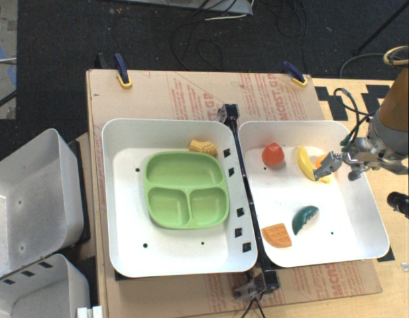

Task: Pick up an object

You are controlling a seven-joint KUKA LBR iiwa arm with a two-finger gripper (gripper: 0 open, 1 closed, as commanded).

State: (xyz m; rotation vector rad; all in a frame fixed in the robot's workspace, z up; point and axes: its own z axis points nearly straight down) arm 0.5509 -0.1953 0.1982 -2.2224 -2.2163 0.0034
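Dark carpet and loose cables surround the bench (171, 95), a cardboard-topped board with clamps along its far edge, and I'm looking down on both white bins side by side. On the left, the left bin (124, 244) carries a green divided plate (187, 189) sitting about in its middle, and just past the plate's far rim, near the bin's far edge, lies a small tan waffle-like piece (203, 147).

Over to the right bin (363, 234) now. A red tomato-like ball (273, 154) sits near its far edge, toward the left side. Beside it, further right, a yellow banana-shaped piece (305, 162) lies with something orange against its right end. Toward the near edge I've got an orange wedge (278, 235) and, just beside it up and to the right, a dark teal piece (304, 218); the two are close, and I can't tell whether they touch.

My arm (394, 114) reaches in from the right, the gripper (329, 165) low at the right end of the yellow piece, right on that orange bit. Whether it's clenched, released or grasping anything, I cannot tell from this angle.
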